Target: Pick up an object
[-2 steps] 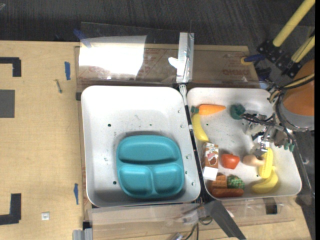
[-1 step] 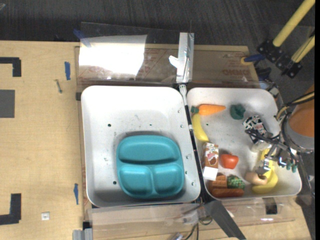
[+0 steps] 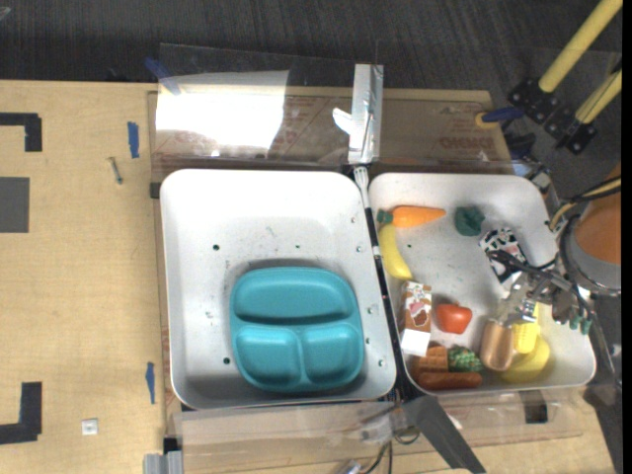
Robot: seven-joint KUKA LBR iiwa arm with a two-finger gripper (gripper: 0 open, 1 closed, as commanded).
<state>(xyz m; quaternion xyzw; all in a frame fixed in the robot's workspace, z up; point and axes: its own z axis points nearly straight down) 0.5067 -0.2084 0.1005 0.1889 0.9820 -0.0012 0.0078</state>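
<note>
Camera view: left bin [image 3: 188,265] holds a teal tray [image 3: 294,326]; claw [image 3: 521,304], grip unclear, over right bin [image 3: 464,188].

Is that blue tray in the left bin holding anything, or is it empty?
Empty. The blue tray shows bare blue in all three compartments; the toy food lies in the right bin instead.
</note>
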